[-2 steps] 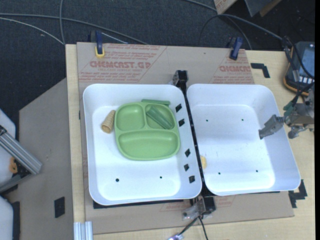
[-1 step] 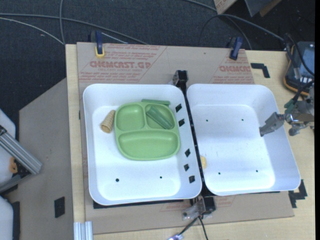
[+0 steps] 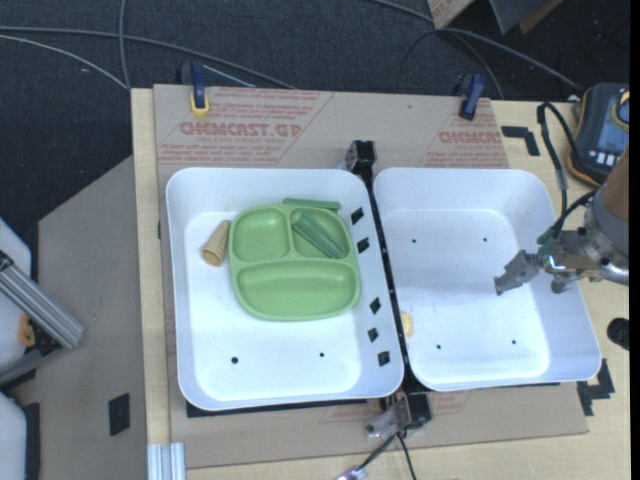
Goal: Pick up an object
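Nearby, a green divided plate [image 3: 295,275] sits flat; claw [image 3: 512,277] state unclear.

Single fixed camera, high above bench [image 3: 300,108], slanted downward, both bins visible

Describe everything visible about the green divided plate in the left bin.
The green divided plate lies flat in the left bin, toward its far half. It looks like matte plastic, rounded-square, with three compartments: two small ones at the far side and one wide one near. A darker green piece rests in the far-right compartment. A tan cone-shaped object lies at the plate's left edge; whether they touch is unclear.
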Available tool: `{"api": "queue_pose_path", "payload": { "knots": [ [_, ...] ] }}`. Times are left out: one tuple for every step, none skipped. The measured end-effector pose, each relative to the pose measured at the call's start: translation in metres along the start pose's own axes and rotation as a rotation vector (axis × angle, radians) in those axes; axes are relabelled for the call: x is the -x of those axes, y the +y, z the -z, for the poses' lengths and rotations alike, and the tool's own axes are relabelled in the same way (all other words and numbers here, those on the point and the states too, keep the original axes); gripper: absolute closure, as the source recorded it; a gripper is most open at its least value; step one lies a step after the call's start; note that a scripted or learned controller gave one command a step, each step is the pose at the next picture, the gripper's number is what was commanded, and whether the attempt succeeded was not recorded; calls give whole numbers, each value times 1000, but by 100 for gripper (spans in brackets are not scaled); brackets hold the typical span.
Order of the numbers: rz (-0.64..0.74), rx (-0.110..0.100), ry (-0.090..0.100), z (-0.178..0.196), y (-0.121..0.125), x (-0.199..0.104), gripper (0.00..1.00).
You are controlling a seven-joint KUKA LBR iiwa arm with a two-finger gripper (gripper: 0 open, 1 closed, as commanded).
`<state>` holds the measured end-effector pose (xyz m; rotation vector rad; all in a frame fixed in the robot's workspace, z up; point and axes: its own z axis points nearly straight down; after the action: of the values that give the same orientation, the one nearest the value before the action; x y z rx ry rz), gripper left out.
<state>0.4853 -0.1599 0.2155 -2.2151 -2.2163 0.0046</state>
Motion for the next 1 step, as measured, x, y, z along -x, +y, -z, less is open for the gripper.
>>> {"api": "queue_pose_path", "payload": {
  "knots": [
    [-1, 1, 0, -44, -5, -3, 0]
  ]
}}
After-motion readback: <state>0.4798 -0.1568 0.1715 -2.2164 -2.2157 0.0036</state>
